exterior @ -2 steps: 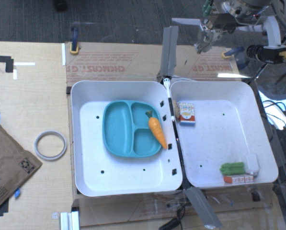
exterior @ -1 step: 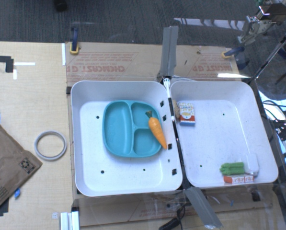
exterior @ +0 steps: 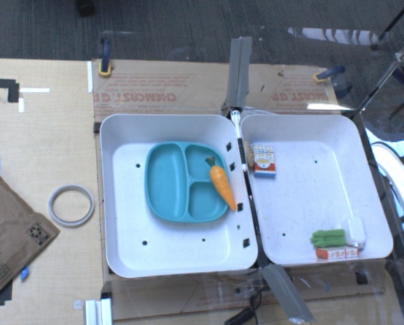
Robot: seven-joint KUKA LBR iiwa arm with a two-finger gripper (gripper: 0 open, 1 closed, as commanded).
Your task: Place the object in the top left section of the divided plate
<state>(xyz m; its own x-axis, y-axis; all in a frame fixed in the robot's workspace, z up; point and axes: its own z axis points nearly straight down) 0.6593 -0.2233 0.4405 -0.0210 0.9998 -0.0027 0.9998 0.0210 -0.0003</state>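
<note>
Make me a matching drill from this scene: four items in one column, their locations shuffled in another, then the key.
Items:
1. carrot
2. tape ring
3. small carton
4. green toy

Places:
A. near right corner of the right bin
B. bench, left of both bins
C. right edge of the divided plate
D. upper left of the right bin

Pairs: 1-C, 2-B, 3-D, 4-A

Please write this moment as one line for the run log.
plate: teal plastic divided plate in left white bin | object: orange toy carrot lying across plate's right rim | status: not yet placed
</note>
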